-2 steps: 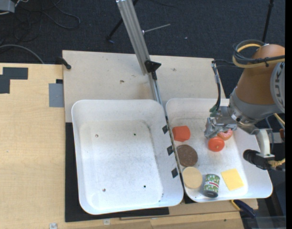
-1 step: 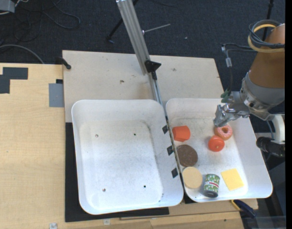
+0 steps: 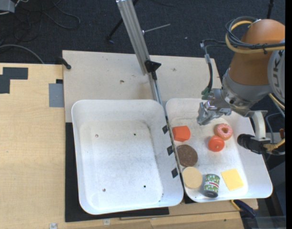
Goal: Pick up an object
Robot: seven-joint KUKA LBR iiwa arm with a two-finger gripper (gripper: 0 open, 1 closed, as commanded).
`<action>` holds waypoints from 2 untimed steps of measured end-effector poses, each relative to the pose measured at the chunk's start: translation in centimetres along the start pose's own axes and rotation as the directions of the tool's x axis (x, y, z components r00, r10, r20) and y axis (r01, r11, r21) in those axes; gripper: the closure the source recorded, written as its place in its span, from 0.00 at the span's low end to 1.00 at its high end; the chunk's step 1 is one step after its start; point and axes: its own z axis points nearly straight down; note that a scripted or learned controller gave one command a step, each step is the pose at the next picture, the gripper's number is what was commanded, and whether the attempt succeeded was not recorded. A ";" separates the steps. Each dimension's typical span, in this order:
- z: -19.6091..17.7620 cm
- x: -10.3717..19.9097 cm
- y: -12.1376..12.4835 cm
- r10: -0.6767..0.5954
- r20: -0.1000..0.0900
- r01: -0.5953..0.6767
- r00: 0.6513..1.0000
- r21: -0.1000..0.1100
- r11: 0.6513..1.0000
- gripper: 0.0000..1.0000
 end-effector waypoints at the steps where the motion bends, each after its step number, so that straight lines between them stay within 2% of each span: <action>1: 1.6 4.3 0.8 0.001 0.000 -0.001 1.000 0.003 1.000 1.00; 2: 2.5 8.8 1.6 0.001 0.001 -0.001 1.000 0.002 1.000 1.00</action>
